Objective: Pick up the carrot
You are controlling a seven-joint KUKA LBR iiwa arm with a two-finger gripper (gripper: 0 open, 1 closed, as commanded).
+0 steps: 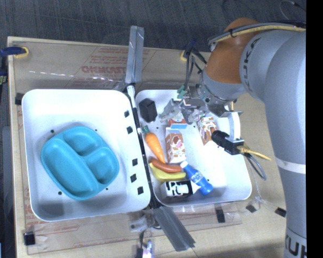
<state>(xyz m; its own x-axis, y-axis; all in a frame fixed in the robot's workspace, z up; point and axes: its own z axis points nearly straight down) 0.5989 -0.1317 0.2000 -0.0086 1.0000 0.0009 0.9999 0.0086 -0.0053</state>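
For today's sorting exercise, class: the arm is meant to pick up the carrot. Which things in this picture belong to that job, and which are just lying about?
Belongs to the job:
carrot, in the right bin
gripper, above that bin's far end

Just lying about:
blue divided plate in the left bin
banana
blue bottle
carton
black block

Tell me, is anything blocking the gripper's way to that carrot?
Nothing lies over the carrot. The gripper hovers up and right of it. A carton sits close on its right and a banana touches its lower end.
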